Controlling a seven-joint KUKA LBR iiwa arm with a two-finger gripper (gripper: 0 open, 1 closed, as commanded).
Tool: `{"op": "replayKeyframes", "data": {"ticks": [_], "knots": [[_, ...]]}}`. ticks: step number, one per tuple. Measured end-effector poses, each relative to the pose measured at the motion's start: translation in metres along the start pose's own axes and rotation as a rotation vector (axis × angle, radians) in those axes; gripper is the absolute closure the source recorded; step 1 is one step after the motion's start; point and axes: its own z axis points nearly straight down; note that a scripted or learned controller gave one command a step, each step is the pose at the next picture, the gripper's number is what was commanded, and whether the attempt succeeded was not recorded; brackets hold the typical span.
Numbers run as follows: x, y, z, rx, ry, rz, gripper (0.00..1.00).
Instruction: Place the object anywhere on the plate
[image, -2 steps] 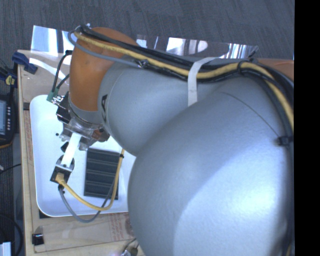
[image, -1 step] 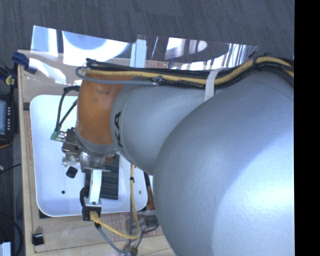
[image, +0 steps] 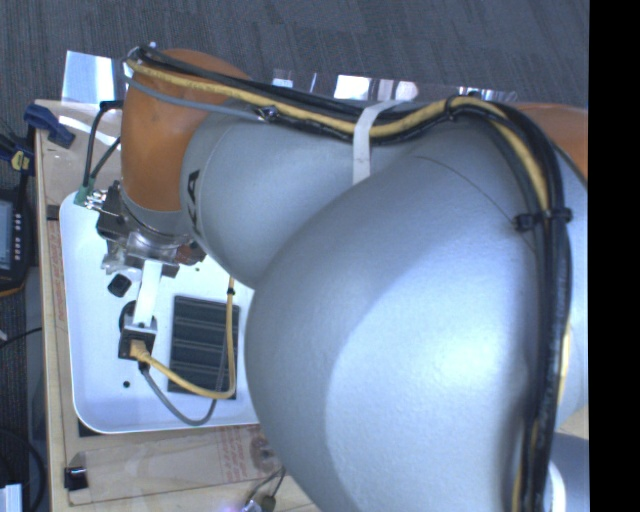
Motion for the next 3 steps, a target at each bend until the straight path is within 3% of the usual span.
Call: {"op": "replayKeyframes", "data": {"ticks": [1, 2, 3], "knots": [[-0.061, 0.028, 0.032, 0.003, -0.003, 0.413, 1.0], [-0.106, 0.044, 0.141, 0.001, 0.0, 0.455, 1.0], [-0.091, 0.083, 0.146, -0.004, 0.001, 0.063, 1.0]]}}
